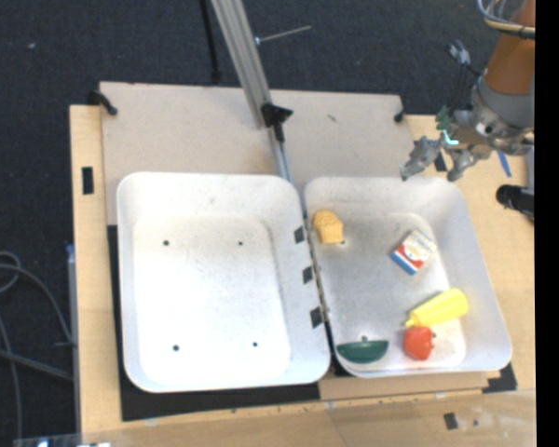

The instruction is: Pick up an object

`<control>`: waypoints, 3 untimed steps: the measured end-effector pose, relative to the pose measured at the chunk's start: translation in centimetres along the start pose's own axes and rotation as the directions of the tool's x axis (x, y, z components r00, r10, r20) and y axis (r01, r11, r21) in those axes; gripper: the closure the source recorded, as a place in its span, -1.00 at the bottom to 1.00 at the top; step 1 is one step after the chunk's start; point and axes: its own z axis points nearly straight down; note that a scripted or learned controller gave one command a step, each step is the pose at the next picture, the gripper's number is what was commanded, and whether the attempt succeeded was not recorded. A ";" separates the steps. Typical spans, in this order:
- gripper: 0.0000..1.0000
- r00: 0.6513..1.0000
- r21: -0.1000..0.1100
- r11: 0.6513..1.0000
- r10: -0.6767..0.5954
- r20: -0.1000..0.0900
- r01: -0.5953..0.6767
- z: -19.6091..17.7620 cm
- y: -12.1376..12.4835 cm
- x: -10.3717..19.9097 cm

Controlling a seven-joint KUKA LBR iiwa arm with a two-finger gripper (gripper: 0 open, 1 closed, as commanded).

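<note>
Two shallow white bins sit side by side on the bench. The left bin [149, 250] shows four small dark dots on its floor. The right bin [475, 240] holds five objects.

Counted out: one small yellow-tan lump [328, 227] lies near the right bin's upper left corner, just beside the divide between the bins. One small white carton with red and blue markings [412, 252] lies tilted toward the middle right, well apart from the lump. One yellow bottle-like piece [439, 308] lies on its side lower down, and one red round object [419, 343] — tomato-like — sits just below it, touching or nearly so. One dark green bowl-shaped piece [363, 349] rests at the bin's near edge, beside the red one but apart from it.

The gripper [438, 159] hangs above the far right corner of the right bin, over its rim rather than over any object; the grey arm with its orange band [511, 59] rises behind it at the right. Its two fingers look spread apart — nothing lies between them. The carton is the nearest object to it, still well below and apart.

One slanted metal pole [245, 54] runs down from the top to the gap between the bins. Cables [19, 296] lie on the dark floor at the left.
</note>
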 end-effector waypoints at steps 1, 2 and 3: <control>-1.00 1.000 -0.004 1.000 -0.003 0.005 0.003 -0.4 0.1 -0.1; -1.00 1.000 0.000 1.000 -0.007 0.003 0.007 5.7 -0.2 0.4; -1.00 1.000 -0.001 1.000 -0.004 0.004 0.004 10.7 -0.8 1.0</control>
